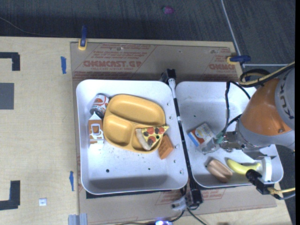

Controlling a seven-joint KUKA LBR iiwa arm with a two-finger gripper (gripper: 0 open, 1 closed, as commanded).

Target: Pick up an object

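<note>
Two white bins sit side by side on the worktop. The left bin holds a yellow divided tray with a toy pizza slice resting in one of its compartments, a can lying at the tray's upper left, a small orange-and-white carton just beside the tray's left edge, and a brown cracker-like piece against the tray's lower right.

The right bin holds a small white carton with blue and orange print, a tan bun-like item and a banana; the last two lie near each other at the near edge.

The arm reaches in from the right and is low over the right bin. The gripper is at the printed carton's lower right edge, apparently touching or just beside it (the view is too small and cluttered there to settle which). No object is clearly seen between its fingers, and whether the gripper is spread or closed cannot be told.

Judgement: the step in hand is the approach or grasp attempt on the printed carton, the likeliest target; nothing is lifted yet. The next move calls for the gripper to be centred on the carton, a firm closure, then a straight lift clear of the bun and banana.
</note>
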